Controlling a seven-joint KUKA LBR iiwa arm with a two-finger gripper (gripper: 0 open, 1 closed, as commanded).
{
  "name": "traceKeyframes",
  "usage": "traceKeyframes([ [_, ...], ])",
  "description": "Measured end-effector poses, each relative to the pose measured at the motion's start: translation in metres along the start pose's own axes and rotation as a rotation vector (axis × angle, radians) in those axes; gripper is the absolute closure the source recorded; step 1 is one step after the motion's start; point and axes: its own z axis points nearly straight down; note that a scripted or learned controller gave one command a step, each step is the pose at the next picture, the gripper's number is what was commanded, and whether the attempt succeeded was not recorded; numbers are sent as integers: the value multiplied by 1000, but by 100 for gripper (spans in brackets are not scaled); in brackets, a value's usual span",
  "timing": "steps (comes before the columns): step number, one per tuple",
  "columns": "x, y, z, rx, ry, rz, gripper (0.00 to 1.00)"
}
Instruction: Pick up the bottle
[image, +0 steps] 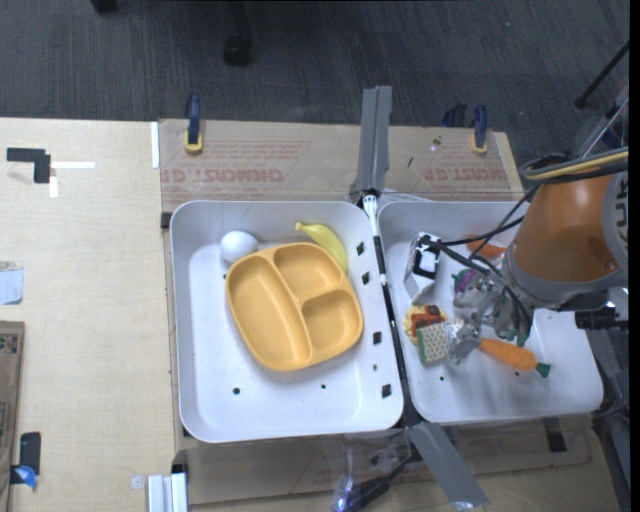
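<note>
Gripper (468, 340) low in right bin (500, 405), among clutter near its left side; cannot tell its state; bottle not clearly distinguishable in that clutter; orange carrot (510, 354) just right of gripper; left bin (200, 400) holds yellow divided plate (292, 305), banana (325, 240) and white ball (238, 244) at far edge.

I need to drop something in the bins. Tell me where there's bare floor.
Left bin: bare along the near edge, below the yellow divided plate. Right bin: a bare strip below the carrot. Crowded around the end effector, among the small items.
</note>
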Motion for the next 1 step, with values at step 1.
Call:
traceKeyframes([
  [1,-91,-10,-79,-1,-4,-212,0],
])
